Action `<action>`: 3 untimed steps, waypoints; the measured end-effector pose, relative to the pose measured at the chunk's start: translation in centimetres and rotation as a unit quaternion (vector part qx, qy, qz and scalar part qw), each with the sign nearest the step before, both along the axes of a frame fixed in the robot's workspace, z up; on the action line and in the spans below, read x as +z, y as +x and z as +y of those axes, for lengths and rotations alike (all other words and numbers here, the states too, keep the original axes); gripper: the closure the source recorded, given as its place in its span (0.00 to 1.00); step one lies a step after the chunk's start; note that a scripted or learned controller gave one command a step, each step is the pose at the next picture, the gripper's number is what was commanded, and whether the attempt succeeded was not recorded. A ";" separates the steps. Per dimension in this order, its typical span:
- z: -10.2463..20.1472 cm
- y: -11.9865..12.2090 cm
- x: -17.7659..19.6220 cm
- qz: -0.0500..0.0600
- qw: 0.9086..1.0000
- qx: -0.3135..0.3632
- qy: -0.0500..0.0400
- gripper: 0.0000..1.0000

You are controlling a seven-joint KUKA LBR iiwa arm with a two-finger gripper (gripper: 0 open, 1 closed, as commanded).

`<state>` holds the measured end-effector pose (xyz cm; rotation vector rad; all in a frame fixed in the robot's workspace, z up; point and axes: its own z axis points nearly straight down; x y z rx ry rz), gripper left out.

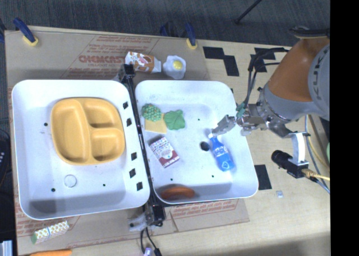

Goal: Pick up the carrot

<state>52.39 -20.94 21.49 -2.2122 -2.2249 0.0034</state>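
Note:
The carrot [178, 192] is an orange stub lying against the near wall of the right bin [224, 89], close to its near left corner. My gripper [222, 126] hangs over the right side of that bin, just above the top end of a blue bottle [222, 156]. It is well to the right of the carrot and farther back, with nothing of the carrot near it. The grey arm with its orange band [294, 75] comes in from the right.
The right bin also holds a red and white packet [164, 152], a yellow wedge [156, 125], and two green pieces [151, 111] [175, 119]. A yellow divided plate [88, 130] sits in the left bin [28, 154]. A small packet [140, 61] and a white and yellow item [175, 66] lie beyond the bins.

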 end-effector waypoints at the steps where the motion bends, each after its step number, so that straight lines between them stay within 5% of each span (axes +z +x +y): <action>1: 8.7 3.8 -0.3 -0.001 1.000 -0.029 0.000 0.00; 2: 14.5 5.1 -2.4 0.001 1.000 0.023 0.000 0.00; 3: 16.8 8.9 -2.3 -0.001 0.998 0.069 0.000 0.00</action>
